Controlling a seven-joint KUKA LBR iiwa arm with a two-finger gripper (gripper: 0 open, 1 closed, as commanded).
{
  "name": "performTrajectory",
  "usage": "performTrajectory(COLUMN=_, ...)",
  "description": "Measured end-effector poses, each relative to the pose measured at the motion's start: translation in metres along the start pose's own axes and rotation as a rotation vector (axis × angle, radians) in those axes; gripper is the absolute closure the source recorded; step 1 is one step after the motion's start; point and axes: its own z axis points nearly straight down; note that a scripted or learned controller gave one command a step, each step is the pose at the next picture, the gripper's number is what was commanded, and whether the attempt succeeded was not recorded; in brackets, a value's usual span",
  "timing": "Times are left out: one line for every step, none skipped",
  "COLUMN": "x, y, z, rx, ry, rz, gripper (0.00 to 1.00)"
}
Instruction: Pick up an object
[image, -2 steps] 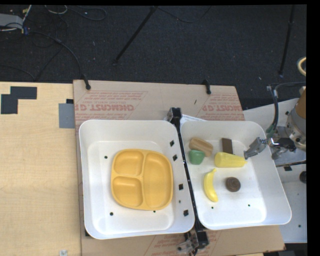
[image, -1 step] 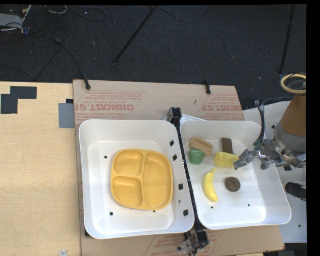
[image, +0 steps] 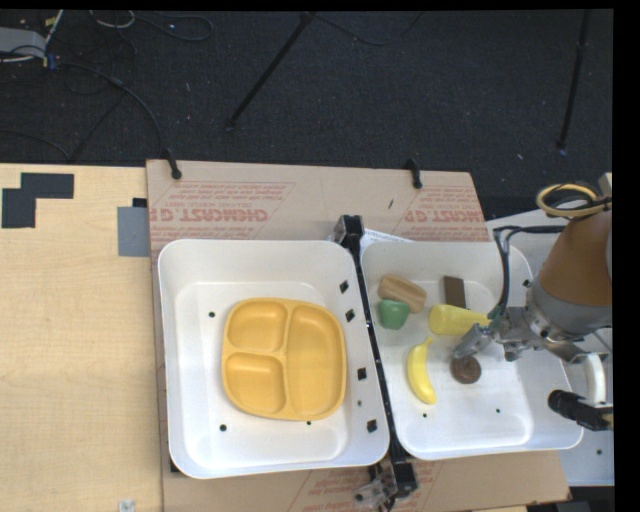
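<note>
Left bin (image: 190, 300) holds a yellow divided plate (image: 285, 358), sitting about mid-bin – nothing else in there with it. Black divider clips (image: 360, 350) run between the two bins.

Right bin (image: 500, 440) has the pickable stuff, all placed here relative to the yellow plate: a tan bread-like block (image: 402, 291) to its right and a bit up, a green ball-ish item (image: 394, 314) just under that block and touching it, a banana (image: 420, 374) right of the plate and lower, a yellow cup-shaped piece (image: 455, 319) further right, a small dark brown block (image: 454, 291) above that piece, and a round brown disc (image: 465, 371) furthest right.

Tool (image: 470, 345) sits low in the right bin, far right of the plate, right over the brown disc and just beside the yellow piece. Can't tell how wide it is – fingertips blur into the clutter, nothing visibly between them. Likely target is the disc or the yellow piece; that's a guess.

Risks: items are packed close, so closing could catch two things or shove the yellow piece away. The disc looks flat and low – fingers may skid off or hit the bin floor. The banana is near enough to get nudged.

Surface: bins rest on a cardboard sheet (image: 300, 200) over a light wood desk (image: 70, 350). Beyond it is dark carpet (image: 350, 80) with loose cables (image: 120, 90) and stand legs.
</note>
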Motion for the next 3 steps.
performTrajectory(x=0.001, y=0.0, z=0.024, rx=-0.005, ry=-0.002, rz=0.0, gripper=0.0)
performTrajectory(x=0.0, y=0.0, z=0.012, rx=-0.006, ry=-0.002, rz=0.002, gripper=1.0)
performTrajectory(x=0.001, y=0.011, z=-0.038, rx=-0.011, ry=-0.004, rz=-0.002, gripper=1.0)
